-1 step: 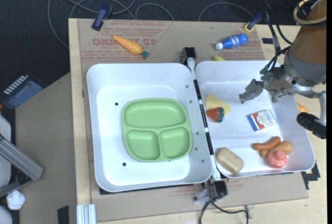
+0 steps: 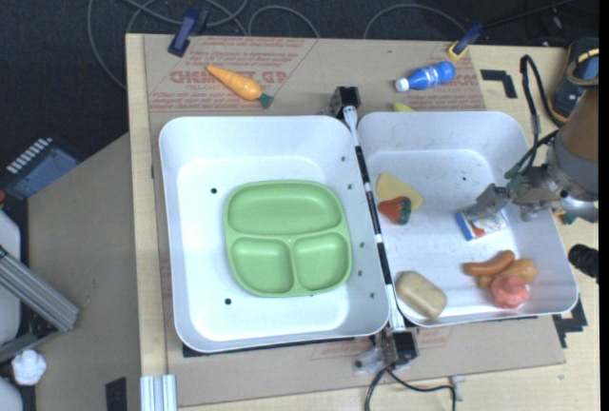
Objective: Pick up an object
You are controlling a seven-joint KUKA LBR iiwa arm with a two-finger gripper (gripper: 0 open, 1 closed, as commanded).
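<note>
Gripper (image 2: 487, 202) sits low in the right bin (image 2: 447, 128), at or just over a small blue-and-white packet (image 2: 479, 225). Contact unclear, so no grasp confirmed. Nothing looks lifted; pick seems not done yet. Other candidates in same bin: orange sausage (image 2: 488, 264), pink toy (image 2: 511, 291), tan bread roll (image 2: 420, 295), yellow wedge (image 2: 396, 188). Green tray (image 2: 285, 236) sits in the left bin (image 2: 190, 209). Left: close, lift clear.

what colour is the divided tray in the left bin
Light green: the divided tray sits in the left bin, seen best in the camera view from above.
</note>
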